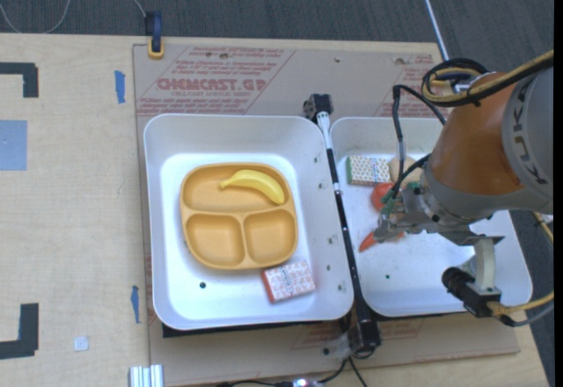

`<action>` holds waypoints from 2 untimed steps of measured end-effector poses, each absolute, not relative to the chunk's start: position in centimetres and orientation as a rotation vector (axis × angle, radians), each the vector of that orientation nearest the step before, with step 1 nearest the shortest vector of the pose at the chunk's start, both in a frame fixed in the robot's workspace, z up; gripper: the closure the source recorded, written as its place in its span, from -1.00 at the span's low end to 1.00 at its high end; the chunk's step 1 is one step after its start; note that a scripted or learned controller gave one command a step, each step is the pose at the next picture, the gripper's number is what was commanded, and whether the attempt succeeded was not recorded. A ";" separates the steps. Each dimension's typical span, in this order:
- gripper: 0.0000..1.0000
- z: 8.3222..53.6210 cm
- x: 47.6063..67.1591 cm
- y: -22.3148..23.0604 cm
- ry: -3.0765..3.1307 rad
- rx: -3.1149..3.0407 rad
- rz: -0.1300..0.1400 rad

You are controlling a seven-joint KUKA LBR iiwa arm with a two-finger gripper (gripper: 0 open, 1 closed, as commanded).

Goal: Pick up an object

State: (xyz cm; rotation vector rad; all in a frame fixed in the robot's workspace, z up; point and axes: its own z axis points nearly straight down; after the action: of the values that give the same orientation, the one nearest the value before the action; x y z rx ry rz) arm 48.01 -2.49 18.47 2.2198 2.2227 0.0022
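My gripper (393,220) is down in the right bin (413,288), hanging from the grey arm with its orange band. It sits right over a slim orange-red piece (371,241) whose tip pokes out to its lower left. A round red object (382,194) lies just above the gripper, partly hidden by it. A green-and-white box (369,169) lies near the bin's far side. In the left bin (167,227) a yellow banana (255,184) rests in the upper compartment of an orange divided plate (238,215). A small red-and-white box (288,280) lies beside the plate's near edge.
The two white bins share a black divider rail (339,192). They stand on a cardboard sheet (211,77) on the wooden bench. A black cable loops over the arm's wrist (453,82). A black-and-white fitting (475,284) hangs low over the right bin's near right part.
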 end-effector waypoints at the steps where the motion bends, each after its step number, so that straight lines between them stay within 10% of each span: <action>1: 1.00 20.8 48.1 2.9 2.222 2.218 0.005; 2: -1.00 20.8 48.0 2.9 2.222 2.217 0.004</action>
State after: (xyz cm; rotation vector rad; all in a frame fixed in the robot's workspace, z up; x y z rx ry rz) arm 48.05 2.86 20.76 2.2175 2.2220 0.0037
